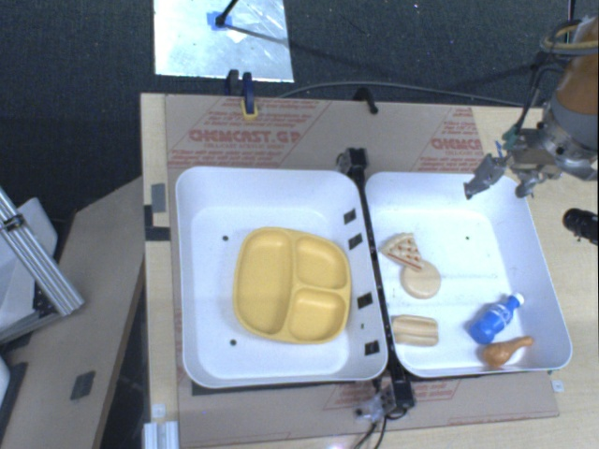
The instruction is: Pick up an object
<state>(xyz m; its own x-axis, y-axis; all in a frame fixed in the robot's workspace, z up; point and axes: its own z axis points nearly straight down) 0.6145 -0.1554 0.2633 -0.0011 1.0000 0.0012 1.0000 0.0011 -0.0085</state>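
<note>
The arm (573, 92) comes in from the right edge at the far side, its grey wrist angled down and to the left; the hand (502, 178) hangs at its end with two fingers (482, 178) spread apart, nothing between them.

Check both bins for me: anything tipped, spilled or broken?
Nothing stands out. The yellow tray lies flat in the left bin. The blue bottle lies on its side in the right bin, with nothing spilled.
</note>
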